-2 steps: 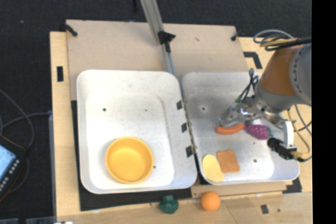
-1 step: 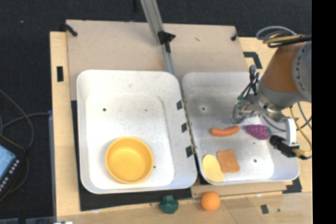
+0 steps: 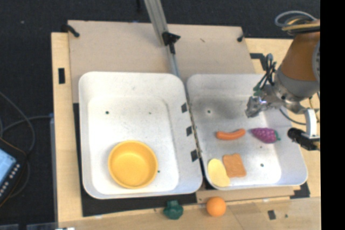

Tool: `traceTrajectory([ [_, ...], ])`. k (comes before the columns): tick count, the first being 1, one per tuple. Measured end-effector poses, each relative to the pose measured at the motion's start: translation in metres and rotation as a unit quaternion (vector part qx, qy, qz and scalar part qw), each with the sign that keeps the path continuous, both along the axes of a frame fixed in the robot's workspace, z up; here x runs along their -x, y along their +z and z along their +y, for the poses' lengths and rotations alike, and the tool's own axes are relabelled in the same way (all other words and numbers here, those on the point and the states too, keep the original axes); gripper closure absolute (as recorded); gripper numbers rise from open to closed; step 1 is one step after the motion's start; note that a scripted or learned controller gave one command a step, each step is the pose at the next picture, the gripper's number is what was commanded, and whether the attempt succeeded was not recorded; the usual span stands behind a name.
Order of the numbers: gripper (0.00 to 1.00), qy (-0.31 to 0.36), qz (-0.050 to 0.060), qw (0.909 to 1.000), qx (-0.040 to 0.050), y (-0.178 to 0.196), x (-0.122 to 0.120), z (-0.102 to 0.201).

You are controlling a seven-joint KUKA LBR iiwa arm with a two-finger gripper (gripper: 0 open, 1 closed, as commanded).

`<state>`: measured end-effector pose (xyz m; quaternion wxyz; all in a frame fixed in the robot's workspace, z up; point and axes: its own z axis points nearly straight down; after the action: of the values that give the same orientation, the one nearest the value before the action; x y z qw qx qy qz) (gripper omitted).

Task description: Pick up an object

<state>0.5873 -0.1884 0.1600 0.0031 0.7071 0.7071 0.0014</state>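
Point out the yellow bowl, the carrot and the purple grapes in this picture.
bowl [image 3: 132,164], camera view, middle of its inside.
carrot [image 3: 230,134], camera view, middle of its length.
grapes [image 3: 264,134], camera view, middle of the bunch.

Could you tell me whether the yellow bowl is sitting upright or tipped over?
Upright: the yellow bowl in the left bin shows its round open mouth facing up.
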Motion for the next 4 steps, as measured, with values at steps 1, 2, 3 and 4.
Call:
traceTrajectory([
  [1, 1.00, 0.001, 0.000, 1.0000, 0.0001, 0.050, -0.001, -0.002],
  [2, 1.00, 0.004, 0.001, 1.0000, -0.0015, 0.066, -0.014, 0.050],
  [3, 1.00, 0.004, 0.001, 1.0000, -0.0018, 0.079, -0.027, 0.102],
  [4, 1.00, 0.004, 0.001, 1.0000, -0.0020, 0.088, -0.029, 0.159],
])
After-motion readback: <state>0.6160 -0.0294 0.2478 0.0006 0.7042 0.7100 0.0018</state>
